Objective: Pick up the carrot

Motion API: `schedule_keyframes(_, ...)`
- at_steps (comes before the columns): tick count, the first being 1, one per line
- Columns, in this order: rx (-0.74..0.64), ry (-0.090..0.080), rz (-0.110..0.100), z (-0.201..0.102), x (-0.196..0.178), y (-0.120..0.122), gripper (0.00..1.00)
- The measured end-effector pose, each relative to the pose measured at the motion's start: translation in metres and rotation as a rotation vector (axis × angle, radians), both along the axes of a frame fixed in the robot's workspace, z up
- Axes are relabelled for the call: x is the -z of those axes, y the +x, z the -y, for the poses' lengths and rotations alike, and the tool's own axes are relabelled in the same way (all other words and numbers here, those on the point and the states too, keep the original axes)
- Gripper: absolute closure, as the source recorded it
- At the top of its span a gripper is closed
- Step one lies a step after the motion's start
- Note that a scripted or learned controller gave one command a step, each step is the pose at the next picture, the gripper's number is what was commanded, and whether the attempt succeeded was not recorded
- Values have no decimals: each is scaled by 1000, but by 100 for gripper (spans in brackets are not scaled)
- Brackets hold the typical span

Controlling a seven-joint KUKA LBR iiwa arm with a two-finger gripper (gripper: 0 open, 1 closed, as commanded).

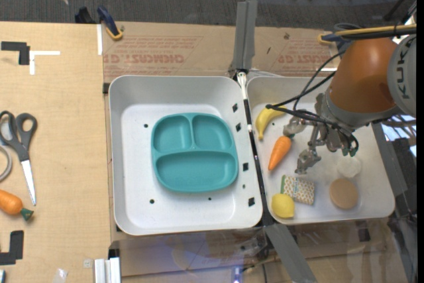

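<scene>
I'm hanging the gripper (pixel 309 161) just right of the carrot (pixel 279 151); finger spread I cannot tell, so I'd centre over its middle first.

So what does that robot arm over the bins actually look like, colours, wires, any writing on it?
The arm is grey with a broad, rounded orange band above the wrist, and dark letters, seemingly "KU", on its grey casing near the right edge. Thin black cables loop out from the wrist. Below sits a small gripper of silvery-grey metal parts, too small to make out in detail.
</scene>
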State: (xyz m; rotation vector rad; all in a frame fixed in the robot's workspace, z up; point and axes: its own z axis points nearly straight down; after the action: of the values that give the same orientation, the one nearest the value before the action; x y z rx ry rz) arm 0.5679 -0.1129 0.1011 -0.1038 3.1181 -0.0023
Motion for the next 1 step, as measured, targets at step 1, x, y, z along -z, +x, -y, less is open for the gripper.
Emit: schedule_keyframes(1, 51, 1, -16, -16, 8, 15, 0)
